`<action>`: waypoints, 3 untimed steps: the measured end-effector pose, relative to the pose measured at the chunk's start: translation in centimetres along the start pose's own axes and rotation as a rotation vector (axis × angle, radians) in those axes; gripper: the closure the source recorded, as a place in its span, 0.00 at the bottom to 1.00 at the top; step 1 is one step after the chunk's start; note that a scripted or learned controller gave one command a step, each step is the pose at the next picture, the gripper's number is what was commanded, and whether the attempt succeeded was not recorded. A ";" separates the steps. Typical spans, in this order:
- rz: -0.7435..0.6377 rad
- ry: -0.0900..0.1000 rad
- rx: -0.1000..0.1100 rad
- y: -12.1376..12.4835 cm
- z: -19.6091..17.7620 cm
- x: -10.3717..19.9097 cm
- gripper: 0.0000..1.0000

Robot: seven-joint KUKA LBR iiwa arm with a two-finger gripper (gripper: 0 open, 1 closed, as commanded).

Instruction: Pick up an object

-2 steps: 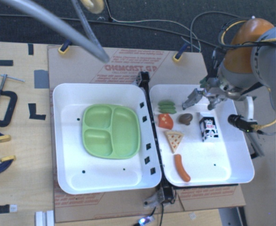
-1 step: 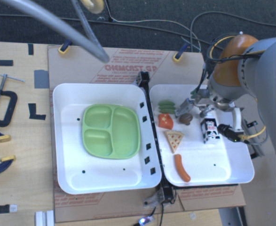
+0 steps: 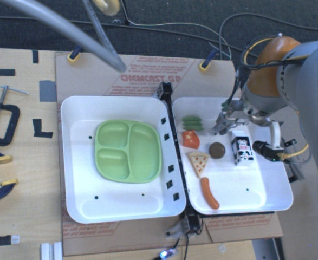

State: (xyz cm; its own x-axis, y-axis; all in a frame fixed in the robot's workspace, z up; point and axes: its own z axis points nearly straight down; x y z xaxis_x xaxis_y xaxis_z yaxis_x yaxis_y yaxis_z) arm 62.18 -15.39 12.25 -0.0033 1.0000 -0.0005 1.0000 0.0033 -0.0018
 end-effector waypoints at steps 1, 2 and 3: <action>0.002 0.000 -0.005 0.4 -5.2 -0.9 1.00; 0.002 0.000 -0.005 0.5 -10.5 -0.9 1.00; -0.002 0.002 0.000 -0.9 -10.7 5.0 1.00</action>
State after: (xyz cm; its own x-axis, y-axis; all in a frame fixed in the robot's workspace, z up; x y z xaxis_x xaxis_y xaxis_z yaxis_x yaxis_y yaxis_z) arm 61.27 -10.39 22.90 -0.0058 1.0000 0.0014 1.0000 0.0058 -0.0013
